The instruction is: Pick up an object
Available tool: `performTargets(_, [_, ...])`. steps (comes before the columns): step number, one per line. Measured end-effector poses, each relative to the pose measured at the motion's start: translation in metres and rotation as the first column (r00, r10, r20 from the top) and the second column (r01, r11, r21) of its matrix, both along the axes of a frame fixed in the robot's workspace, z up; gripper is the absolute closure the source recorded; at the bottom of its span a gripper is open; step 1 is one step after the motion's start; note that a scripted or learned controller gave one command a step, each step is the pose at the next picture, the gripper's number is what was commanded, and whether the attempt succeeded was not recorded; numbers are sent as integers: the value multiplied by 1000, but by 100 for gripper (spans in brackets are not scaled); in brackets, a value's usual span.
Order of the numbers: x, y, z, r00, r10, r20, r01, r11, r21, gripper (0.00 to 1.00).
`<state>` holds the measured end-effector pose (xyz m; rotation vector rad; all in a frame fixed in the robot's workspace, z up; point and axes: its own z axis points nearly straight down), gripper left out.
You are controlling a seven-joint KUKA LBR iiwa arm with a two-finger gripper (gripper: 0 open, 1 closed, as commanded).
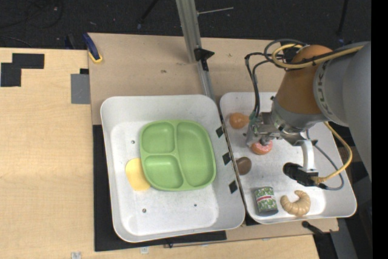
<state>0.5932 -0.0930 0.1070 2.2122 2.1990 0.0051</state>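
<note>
My fingers (262,134) are low in the right bin (343,205), directly above a small pink round thing (262,147), and from this slanted view I cannot tell if they are spread or closed. The wrist and its cables cover them from above. The pink thing shows just under the tips, near the middle of the bin's left half. I cannot tell if it is touched or only close.

Other small things lie around it in the same bin. An orange-brown ball (237,121) is up and to the left, near the bin's left wall. A dark brown lump (244,165) lies lower left, also close to that wall. Near the front edge a small can with a green label (265,200) stands upright, and just beside it, on its right, lies a tan croissant (296,203).

The left bin (110,113) holds a green divided plate (177,154) with three compartments, lying flat. A yellow thing (136,174) shows at the plate's lower left edge, partly under it.

Behind the bins a metal post (187,16) rises at a slant from the bench (139,63).
</note>
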Motion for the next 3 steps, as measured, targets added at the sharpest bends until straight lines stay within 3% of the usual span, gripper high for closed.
performTargets(1, [-3, 1, 62, 1000, 3, -16, -2, 1000, 14, 100])
performTargets(2, [-3, 0, 97, 1000, 6, -16, -6, 1000, 13, 100])
performTargets(3, [-16, 41, 106, 1000, 10, -21, -10, 1000, 16, 100])
